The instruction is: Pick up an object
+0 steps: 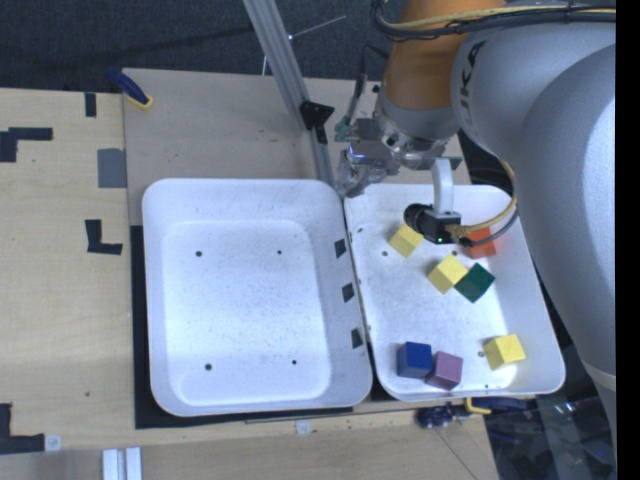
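Several small blocks lie in the right bin [520,268]: a yellow block [405,240] near its back, a second yellow block [447,273] touching a green block [476,283], and a third yellow block [505,350] at the front right. A blue block [414,358] and a purple block [446,369] sit together at the front. An orange block [481,248] lies partly under a cable. My gripper [358,171] hangs over the bin's back left corner, apart from all blocks, and nothing shows in it.
The left bin [160,268] stands beside the right one. A slanted metal pole [285,63] rises just behind the gripper. The bulky grey arm [560,118] overhangs the right bin's right side. A black cable fitting [428,220] dangles over the back of that bin.
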Controlling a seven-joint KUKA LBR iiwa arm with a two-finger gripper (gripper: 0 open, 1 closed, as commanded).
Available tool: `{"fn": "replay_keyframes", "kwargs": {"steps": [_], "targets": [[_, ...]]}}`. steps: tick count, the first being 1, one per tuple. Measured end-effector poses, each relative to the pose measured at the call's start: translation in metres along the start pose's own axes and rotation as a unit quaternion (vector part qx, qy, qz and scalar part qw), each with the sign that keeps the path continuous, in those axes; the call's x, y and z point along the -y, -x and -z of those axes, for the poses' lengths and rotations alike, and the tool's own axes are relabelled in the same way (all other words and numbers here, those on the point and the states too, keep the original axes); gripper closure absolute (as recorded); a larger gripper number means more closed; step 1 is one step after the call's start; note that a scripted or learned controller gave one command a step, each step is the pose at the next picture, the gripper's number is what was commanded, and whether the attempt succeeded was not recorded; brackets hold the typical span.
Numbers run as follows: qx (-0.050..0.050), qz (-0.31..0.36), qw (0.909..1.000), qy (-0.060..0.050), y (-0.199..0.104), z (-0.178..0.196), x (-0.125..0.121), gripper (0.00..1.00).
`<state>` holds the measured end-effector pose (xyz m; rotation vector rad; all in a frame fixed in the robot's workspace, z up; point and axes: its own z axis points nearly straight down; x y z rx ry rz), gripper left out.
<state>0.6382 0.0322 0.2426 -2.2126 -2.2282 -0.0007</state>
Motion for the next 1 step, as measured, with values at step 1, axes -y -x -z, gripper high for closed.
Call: {"fn": "replay_keyframes", "kwargs": {"steps": [1], "targets": [[0.0, 0.001, 1.0, 0.0, -0.0619, 0.0004, 0.007, 1.0]]}}
